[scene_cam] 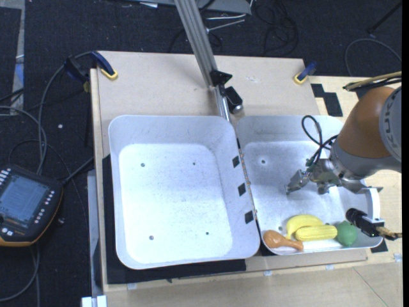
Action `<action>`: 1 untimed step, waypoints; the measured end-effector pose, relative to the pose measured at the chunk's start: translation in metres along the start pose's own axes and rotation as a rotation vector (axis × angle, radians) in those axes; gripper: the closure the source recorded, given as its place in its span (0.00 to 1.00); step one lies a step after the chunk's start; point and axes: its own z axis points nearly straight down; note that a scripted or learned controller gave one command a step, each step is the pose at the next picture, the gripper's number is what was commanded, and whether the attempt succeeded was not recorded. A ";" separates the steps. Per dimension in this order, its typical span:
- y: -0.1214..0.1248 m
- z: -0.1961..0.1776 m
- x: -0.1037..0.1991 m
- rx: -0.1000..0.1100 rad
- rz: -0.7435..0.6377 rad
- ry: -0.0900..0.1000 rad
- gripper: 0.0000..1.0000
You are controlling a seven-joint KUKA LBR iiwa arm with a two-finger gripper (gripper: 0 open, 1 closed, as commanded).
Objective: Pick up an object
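Nearest, along front wall of rt bin (275, 149): row of four small items, all lying on bin floor. From left: tan spoon-shaped piece (280, 239), rounded end to left, by front-left corner; yellow banana (302, 222), curved, just behind it; 2nd yellow piece (317, 233), longish, touching banana's front side; green ball (347, 235) at rt end, just beside 2nd yellow piece. Any of these = task's thing; all grouped in front part of rt bin, none lifted.

Further back, over mid-floor of same bin: gripper (295, 185), pointing toward view's left, tilted down. Apart from item row, banana closest. Claw state: can't tell, wide or narrow not readable at this angle. Touching bin floor or not: can't tell either. Behind it to rt, arm (374, 130), grey w/ orange band, in from rt edge.

Left of that, left bin (172, 190), white, speckled floor, side by side w/ rt bin, rims touching at seam; few black tabs (242, 188) along seam.

Under both, pale bench (160, 85). At far corners, two blue-yellow clamps: left clamp (102, 66), rt clamp (305, 73). Slanted metal pole (195, 34) from far side down to seam betw. bins. Off bench, to left, on dark floor (51, 18): control pendant (22, 203) w/ screen, cables (42, 139) around it.
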 end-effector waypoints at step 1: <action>0.001 -0.012 0.000 -0.005 0.000 -0.001 1.00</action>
